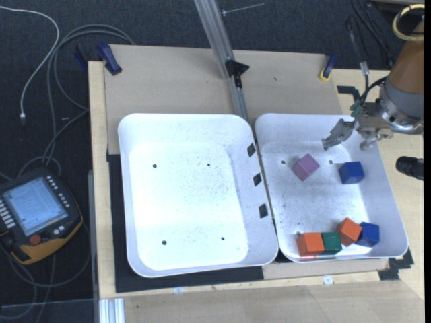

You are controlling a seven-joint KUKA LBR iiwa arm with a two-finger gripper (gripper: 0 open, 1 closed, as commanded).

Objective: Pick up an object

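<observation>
I see the tool (350, 134) above the right bin (394, 210) with its fingers spread apart, gripping nothing. The purple block (305, 166) sits in that bin, turned cornerwise, near a blue block (351, 172); no long axis shows.

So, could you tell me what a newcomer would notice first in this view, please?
Probably the coloured blocks in the right bin: a purple block and a blue block near its middle, and a row of orange, green, orange and blue ones along its near edge. Next, the tool above that bin's far right part.
</observation>
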